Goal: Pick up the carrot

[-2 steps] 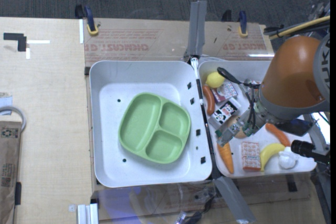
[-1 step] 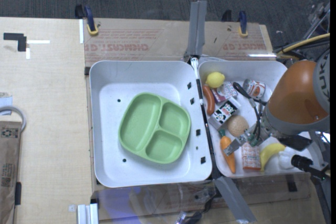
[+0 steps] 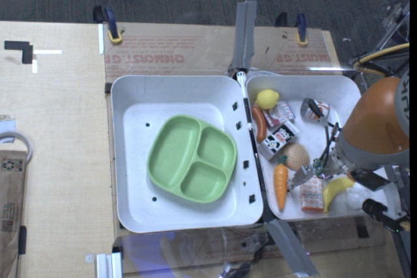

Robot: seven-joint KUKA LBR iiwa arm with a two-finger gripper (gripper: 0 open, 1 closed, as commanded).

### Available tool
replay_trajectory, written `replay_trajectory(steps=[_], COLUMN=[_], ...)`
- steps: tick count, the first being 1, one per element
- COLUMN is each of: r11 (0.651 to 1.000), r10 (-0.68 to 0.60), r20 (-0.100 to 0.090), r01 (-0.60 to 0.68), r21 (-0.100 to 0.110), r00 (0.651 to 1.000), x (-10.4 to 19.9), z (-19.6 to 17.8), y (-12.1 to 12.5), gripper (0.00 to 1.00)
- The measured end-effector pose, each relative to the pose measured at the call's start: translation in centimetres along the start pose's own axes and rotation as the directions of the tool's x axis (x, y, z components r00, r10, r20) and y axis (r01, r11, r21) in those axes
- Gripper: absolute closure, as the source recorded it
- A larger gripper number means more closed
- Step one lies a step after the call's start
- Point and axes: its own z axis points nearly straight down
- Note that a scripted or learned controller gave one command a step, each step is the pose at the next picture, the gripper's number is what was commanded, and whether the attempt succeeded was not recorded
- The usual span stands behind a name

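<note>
step: approach | carrot (image 3: 280, 187) is seen lying lengthwise at right bin's (image 3: 306, 223) left wall, below a bun (image 3: 296, 156) | gripper (image 3: 311, 174) is held just right of it, grip state possibly hidden, cannot be told | advice: jaws to be centred across carrot, bun avoided

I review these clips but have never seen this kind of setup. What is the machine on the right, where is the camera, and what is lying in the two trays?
One camera looks down at a slant on two white bins. The grey and orange shape on the right is a robot arm; its gripper hovers low in the right bin. That bin holds the carrot, a lemon, a sausage, a banana and small packets. The left bin holds a green divided plate. I see nothing held.
</note>
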Motion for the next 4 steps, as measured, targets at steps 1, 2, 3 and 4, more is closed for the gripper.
replay_trajectory(steps=[1,2,3,4], r11=[0.933,0.933,0.983,0.999], r10=[-0.361,-0.359,-0.183,0.045], r20=[0.001,0.002,0.0,0.002], r01=[0.361,0.359,0.183,-0.045], r21=[-0.001,-0.001,0.001,0.0], r00=[0.933,0.933,0.983,0.999], x=[0.7,0.7,10.4,1.6], z=[0.0,-0.9,-9.9,-11.7], y=[5.1,5.1,10.7,10.9], gripper=[0.0,1.0,1.0,1.0])
